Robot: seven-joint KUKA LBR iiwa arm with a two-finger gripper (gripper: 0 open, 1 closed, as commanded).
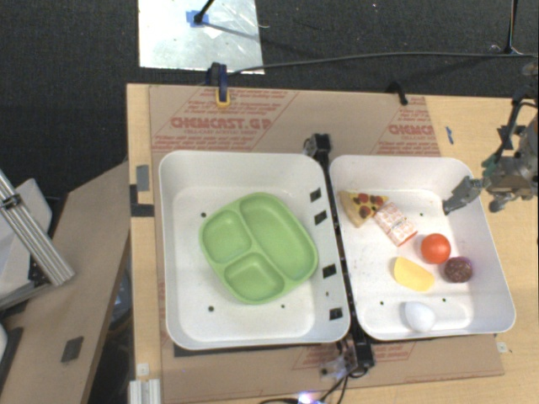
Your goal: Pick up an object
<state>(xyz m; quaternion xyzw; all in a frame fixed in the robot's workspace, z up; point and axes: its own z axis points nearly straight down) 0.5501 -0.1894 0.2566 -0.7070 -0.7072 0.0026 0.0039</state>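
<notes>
I'm watching the gripper (461, 197) hanging over the upper right corner of the right bin (497, 263), and from this angle I cannot tell how its grasping end is set or whether anything is in it; nothing appears to be carried. The candidates are all sitting in that bin: a pizza slice (362, 206) near the top left, a small red-and-white carton (395, 224) lying tilted just beside it, a red tomato (435, 248) with a dark purple fruit (458, 268) almost touching it, a yellow wedge (412, 273) below, and a white egg-shaped thing (418, 316) near the front wall. The left bin (181, 225) is holding a green divided plate (257, 247). What's worrying me is the crowding: the tomato and purple fruit are sitting so close that, in my judgement, a descent between them could nudge one aside or trap both. The round ones are likely rolling off at a glancing touch, and the flat pizza slice is offering little to grip. I'm also minding the bin's right wall, since the gripper is hovering close to it and a straight drop could clip the rim.
</notes>
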